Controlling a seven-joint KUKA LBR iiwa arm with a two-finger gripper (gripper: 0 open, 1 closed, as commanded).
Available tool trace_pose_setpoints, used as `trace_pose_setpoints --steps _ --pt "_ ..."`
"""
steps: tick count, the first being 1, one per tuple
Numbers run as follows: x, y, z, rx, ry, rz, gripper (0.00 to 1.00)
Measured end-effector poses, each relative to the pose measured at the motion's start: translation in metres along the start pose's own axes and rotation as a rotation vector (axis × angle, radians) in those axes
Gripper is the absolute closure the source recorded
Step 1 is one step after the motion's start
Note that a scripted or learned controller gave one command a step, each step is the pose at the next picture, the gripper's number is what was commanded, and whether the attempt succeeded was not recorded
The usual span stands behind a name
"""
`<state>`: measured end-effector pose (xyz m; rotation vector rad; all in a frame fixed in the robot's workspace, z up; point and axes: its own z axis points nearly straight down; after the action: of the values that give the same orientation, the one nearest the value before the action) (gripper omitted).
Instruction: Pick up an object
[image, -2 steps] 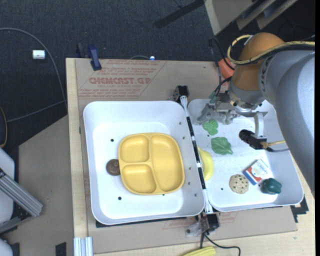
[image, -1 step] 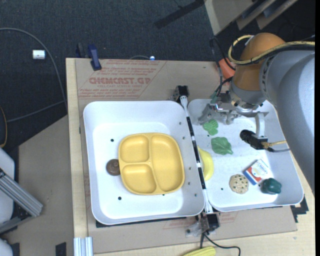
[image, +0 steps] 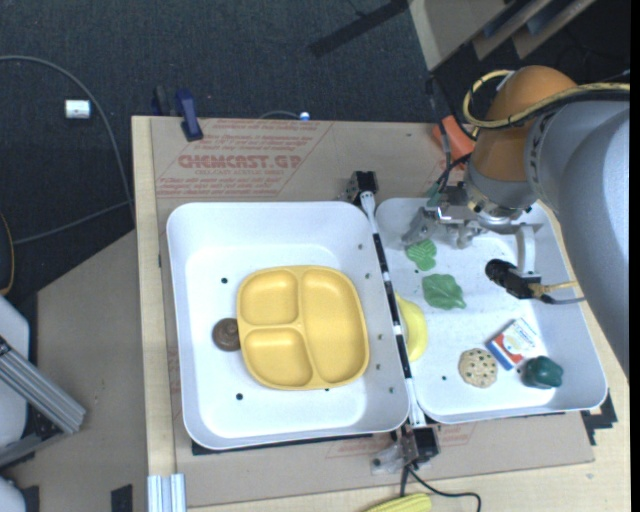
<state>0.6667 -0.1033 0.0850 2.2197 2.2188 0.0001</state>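
Arm's over the right bin's far edge

Gripper (image: 440, 228) sits right at a green leafy piece (image: 421, 253); can't tell if it's open or closed.

Yellow divided plate (image: 302, 327) centred in left bin (image: 190, 300), brown disc (image: 226, 334) at its nine o'clock, gripper (image: 440, 228) hovered over right bin (image: 570, 385), green leaves (image: 442, 291) just below, cookie (image: 478, 367) at five o'clock

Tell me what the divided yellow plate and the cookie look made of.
Divided yellow plate: likely moulded plastic, smooth with a dull sheen and rounded compartment ridges. Cookie: tan disc with dark specks, probably a plastic or foam toy, though the view leaves that open.
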Motion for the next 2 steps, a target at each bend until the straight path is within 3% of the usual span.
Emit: trace_pose_setpoints --steps 1,2 --pt "0.011 0.000 0.000 0.002 0.001 -0.001 0.00" --pt "-0.005 -0.067 0.001 0.004 0.002 0.001 0.00"
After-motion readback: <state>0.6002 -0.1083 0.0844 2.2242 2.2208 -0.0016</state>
